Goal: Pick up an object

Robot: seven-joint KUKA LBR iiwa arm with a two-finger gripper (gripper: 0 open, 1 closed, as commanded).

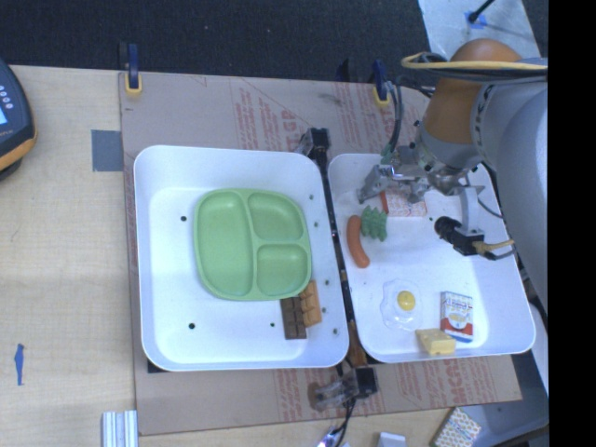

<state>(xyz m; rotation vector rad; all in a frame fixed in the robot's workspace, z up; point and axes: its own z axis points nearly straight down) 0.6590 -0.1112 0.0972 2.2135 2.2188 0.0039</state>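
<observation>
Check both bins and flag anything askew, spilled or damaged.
Nothing looks spilled or damaged. The only oddity is the green divided plate, which sits slightly turned within the left bin, with a brown block pushed up against its near right corner.

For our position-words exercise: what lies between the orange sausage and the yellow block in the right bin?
A fried egg, seen in the camera view, between the sausage and the yellow block.

You get bright, even light that nearly washes out the white bins (168, 277), with faint soft shadows and slight overall blur.
</observation>
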